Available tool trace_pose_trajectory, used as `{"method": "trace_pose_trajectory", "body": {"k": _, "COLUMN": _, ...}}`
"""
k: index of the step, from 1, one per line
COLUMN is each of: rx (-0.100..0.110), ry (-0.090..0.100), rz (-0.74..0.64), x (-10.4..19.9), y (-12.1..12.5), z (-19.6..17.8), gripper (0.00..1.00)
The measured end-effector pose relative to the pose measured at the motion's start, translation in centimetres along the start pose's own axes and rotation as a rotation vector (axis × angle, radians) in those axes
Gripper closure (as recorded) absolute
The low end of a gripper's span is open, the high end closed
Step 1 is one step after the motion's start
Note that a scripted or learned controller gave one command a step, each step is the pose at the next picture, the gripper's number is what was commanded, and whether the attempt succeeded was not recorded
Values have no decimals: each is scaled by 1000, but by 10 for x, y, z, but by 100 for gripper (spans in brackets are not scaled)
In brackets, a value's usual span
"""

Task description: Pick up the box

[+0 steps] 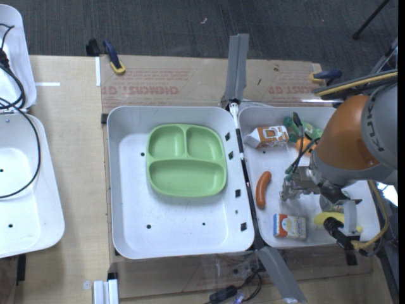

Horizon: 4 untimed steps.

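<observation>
Cardboard lines the bench under two shallow white bins, and nearest the camera, at the front edge of the right bin (266,233), a small carton with orange and white print (290,226) lies on its side. This is one of two box-like cartons in that bin; which is meant as the box cannot be told, so both are placed here. Just beyond and slightly right of this near carton hangs the gripper (292,187), at the end of the grey arm with its orange band (345,138), which reaches in from the right. Its metal fingers point down toward the bin floor, with nothing seen between them; whether they stand wide or narrow cannot be told from this angle. The near carton sits just in front of the claw, apart from it. Left of the claw lies a red sausage-shaped piece (262,189), lengthwise along the bin's left wall. A yellow object (330,218) shows to the right, partly hidden by the arm. Farther back, the second carton, brown and white (268,136), lies tilted near the far left part of the right bin, well beyond the claw. Green and orange items (302,133) crowd beside it against the arm. In the left bin (126,189) rests a green divided plate (186,159), toward the far side.
</observation>
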<state>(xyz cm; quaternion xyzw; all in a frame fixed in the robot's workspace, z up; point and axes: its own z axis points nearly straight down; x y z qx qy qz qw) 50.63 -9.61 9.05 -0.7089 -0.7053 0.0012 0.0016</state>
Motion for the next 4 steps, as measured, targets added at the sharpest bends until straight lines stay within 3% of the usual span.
{"method": "trace_pose_trajectory", "body": {"k": 1, "rx": -2, "ry": -2, "rz": 345, "x": 15, "y": 6, "z": -100, "gripper": 0}}
{"method": "trace_pose_trajectory", "body": {"k": 2, "rx": -2, "ry": -2, "rz": 344, "x": 15, "y": 6, "z": -100, "gripper": 0}}
{"method": "trace_pose_trajectory", "body": {"k": 3, "rx": 1, "ry": 0, "rz": 306, "x": -8, "y": -1, "z": -7, "gripper": 0}}
{"method": "trace_pose_trajectory", "body": {"k": 4, "rx": 1, "ry": 0, "rz": 289, "x": 3, "y": -30, "z": 0, "gripper": 0}}
